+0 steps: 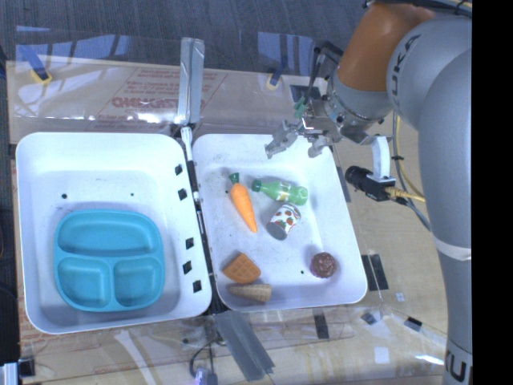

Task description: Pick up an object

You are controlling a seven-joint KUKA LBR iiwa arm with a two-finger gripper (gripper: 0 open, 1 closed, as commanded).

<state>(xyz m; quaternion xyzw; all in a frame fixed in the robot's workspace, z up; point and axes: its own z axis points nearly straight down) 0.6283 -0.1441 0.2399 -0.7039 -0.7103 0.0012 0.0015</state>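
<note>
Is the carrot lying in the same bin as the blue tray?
No. The carrot lies in the right bin; the blue tray sits in the left bin.

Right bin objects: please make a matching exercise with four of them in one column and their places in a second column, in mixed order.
Things:
1. carrot
2. green bottle
3. chocolate donut
4. waffle

Places in the right bin:
A. near its front-right corner
B. just right of the carrot's leafy top
C. front-left part, behind the ice cream cone
D. left of centre, lying at a slant

Pairs: 1-D, 2-B, 3-A, 4-C
</note>
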